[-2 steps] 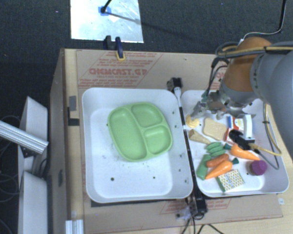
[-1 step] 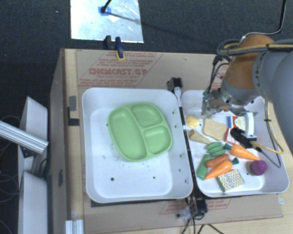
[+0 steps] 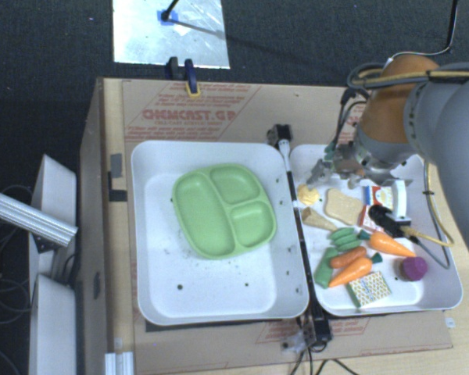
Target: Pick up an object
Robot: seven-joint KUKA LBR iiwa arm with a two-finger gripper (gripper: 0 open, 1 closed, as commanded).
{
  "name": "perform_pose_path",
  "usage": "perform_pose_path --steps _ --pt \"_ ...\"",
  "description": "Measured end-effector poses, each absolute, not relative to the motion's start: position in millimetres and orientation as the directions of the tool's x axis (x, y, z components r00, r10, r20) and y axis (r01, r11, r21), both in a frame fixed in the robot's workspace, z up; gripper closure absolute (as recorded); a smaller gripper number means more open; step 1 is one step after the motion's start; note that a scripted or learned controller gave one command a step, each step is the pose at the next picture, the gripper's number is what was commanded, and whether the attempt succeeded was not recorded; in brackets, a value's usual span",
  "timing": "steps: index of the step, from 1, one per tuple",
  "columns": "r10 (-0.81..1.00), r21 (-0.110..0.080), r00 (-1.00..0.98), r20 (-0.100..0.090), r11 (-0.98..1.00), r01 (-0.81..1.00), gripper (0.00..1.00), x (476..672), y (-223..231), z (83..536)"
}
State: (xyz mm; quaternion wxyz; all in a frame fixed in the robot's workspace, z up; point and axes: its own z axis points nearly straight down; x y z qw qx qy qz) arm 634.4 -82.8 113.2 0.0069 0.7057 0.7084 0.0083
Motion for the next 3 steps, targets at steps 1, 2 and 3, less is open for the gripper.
perform_pose_path --steps 1,2,3 --pt "1.0 0.002 -0.004 0.0 0.004 1.0 0.0 669.0 -83 85" --pt "1.0 0.006 -0.007 -0.001 0.007 1.0 1.0 670.2 -84 96" --pt "1.0 0.005 -0.008 -0.001 0.008 1.0 0.0 670.1 -84 96"
